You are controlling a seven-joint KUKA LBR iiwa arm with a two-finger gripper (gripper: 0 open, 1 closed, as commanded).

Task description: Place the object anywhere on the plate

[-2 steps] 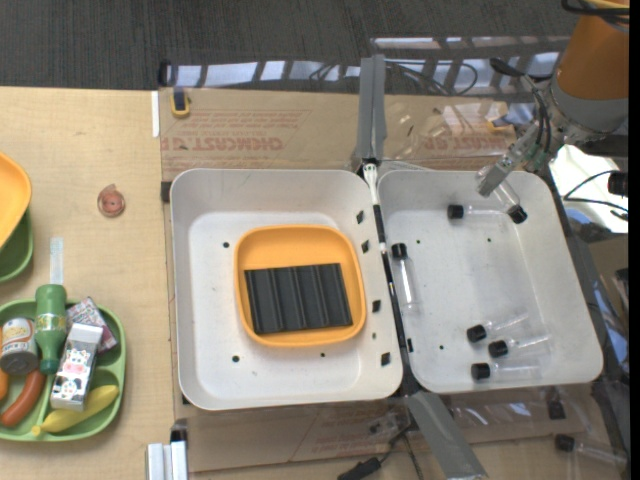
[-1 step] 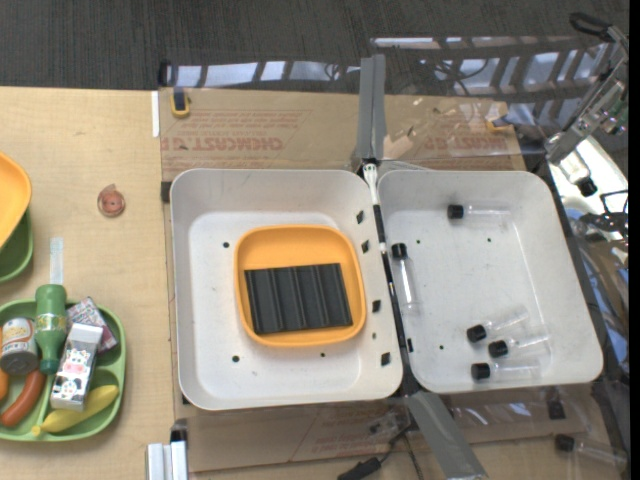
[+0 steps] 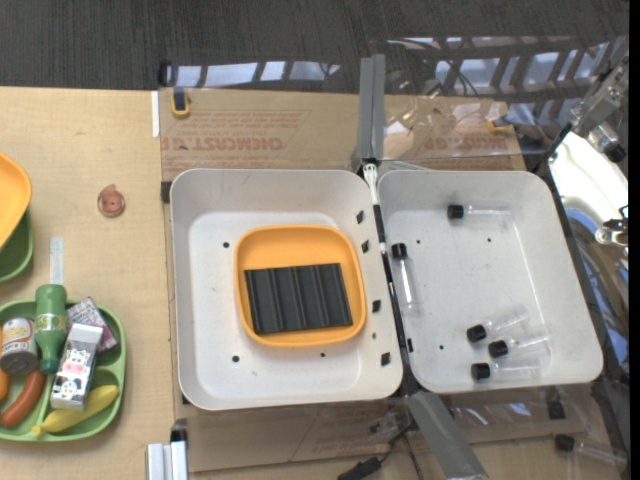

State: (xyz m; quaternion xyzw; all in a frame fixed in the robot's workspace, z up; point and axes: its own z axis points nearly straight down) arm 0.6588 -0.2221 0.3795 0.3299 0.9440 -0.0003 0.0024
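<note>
- Dark ridged block [image 3: 299,299] lies flat on the orange plate [image 3: 298,243], in the left bin [image 3: 200,298].
- 5 black-capped tubes [image 3: 497,348] lie in the right bin [image 3: 560,268].
- Claw's opening and load: cannot tell.

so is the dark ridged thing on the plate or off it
On it: the dark ridged block lies flat within the orange plate, orange rim showing on every side, in the left bin.

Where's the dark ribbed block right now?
In the camera view, the dark ribbed block lies flat on the orange plate in the left bin.
</note>
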